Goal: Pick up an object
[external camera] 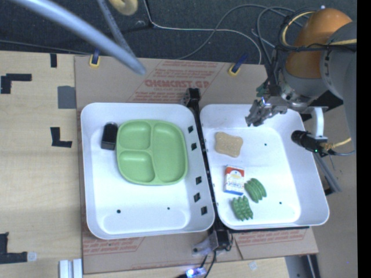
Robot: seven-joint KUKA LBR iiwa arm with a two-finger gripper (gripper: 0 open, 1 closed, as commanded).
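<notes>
Brown cardboard covers the bench, and on it sit two shallow white bins side by side, the left bin (95, 213) and the right bin (301, 204), with dark carpet and loose cables behind them. Over the far corner of the right bin hangs the gripper (255, 116), reaching in below the orange band of the arm (316, 42). Nothing lies between its tips, so it carries nothing; whether it is spread or closed is too small to tell.

By the look of things, the approach is the step in hand: no object has been lifted, and the gripper is above the bin floor, not at any item. Nearest it, just below and a little to its left in the camera view, lies a tan piece of bread (228, 144), flat and rough-edged. Further down from the gripper are a small red and white carton (234, 180) and two green pea pods (248, 197), close together.

The next move would likely call for a short shift toward the bread, a descent and a squeeze across its narrower width. Being flat and low, it may be hard to catch.

Well off to the gripper's left, in the other bin, a green divided plate (152, 152) rests beside a small black block (109, 136).
</notes>
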